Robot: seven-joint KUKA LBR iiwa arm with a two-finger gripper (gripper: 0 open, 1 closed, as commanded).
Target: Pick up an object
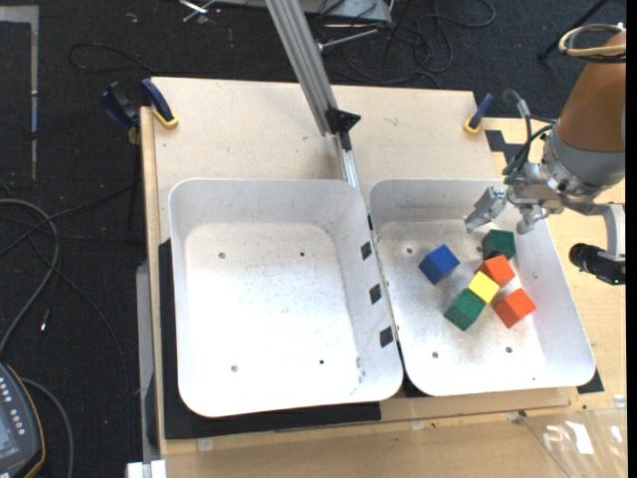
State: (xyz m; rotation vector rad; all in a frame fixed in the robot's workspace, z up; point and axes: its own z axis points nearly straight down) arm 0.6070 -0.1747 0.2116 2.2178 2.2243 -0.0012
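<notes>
Several small blocks lie in the right bin (448, 371): a blue block (439, 264), a dark green block (499, 243), an orange block (498, 269), a yellow block (483, 288), a green block (464, 310) and a red-orange block (514, 307). My gripper (508, 213) hangs over the bin's far right part, just above and behind the dark green block. Its two fingers (486, 209) stand spread apart with nothing between them.
The left bin (199, 366) lies beside the right one. A slanted metal bar (304, 53) runs down to the gap between the bins. Clamps (159, 105) sit at the bench's far corners. The arm's orange band (597, 93) shows at the right.
</notes>
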